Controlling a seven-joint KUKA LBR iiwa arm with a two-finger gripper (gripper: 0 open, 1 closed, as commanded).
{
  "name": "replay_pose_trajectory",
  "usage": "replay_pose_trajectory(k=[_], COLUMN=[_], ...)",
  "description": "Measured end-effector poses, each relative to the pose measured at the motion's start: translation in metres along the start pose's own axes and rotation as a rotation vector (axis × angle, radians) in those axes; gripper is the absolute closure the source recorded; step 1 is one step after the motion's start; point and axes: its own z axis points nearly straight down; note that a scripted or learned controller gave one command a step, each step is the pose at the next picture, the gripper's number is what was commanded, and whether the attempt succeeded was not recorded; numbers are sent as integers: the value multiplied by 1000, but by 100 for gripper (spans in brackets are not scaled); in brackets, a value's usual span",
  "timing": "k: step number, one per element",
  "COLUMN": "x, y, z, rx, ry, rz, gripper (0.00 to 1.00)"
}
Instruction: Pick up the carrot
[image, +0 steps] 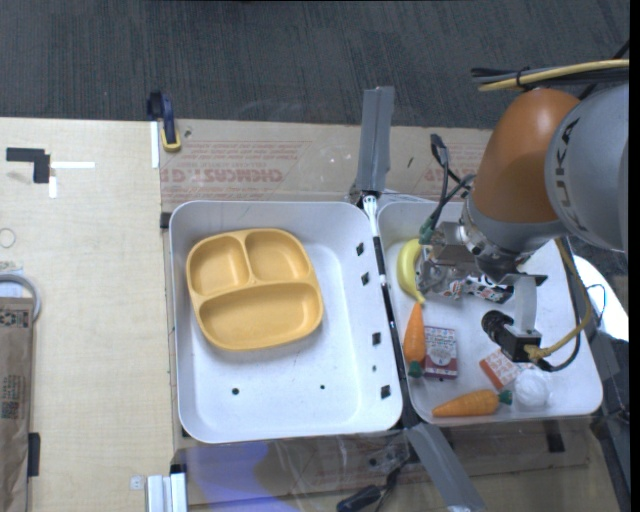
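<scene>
An orange carrot lies lengthwise along the left wall of the right bin, just below a yellow banana. A second carrot-like orange piece with a green end rests near that bin's front edge. My gripper hangs over the right bin's back left part. It is right of the banana and above and slightly right of the first carrot. The metal and cables of the wrist blur its tip. Nothing can be seen held in it.
A small red packet sits right beside the first carrot. An orange-and-white item and a white ball lie at the bin's front right. The left bin holds a yellow divided plate.
</scene>
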Motion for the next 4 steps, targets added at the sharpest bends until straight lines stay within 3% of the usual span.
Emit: replay_pose_trajectory(k=[1,2,3,4], x=[41,76,75,73], y=[-69,-75,-74,-75], z=[9,8,0,8], rx=[0,-3,-3,-4], ry=[0,0,-1,-1], rz=[-234,-451,-446,-801], gripper=[100,100,100,100])
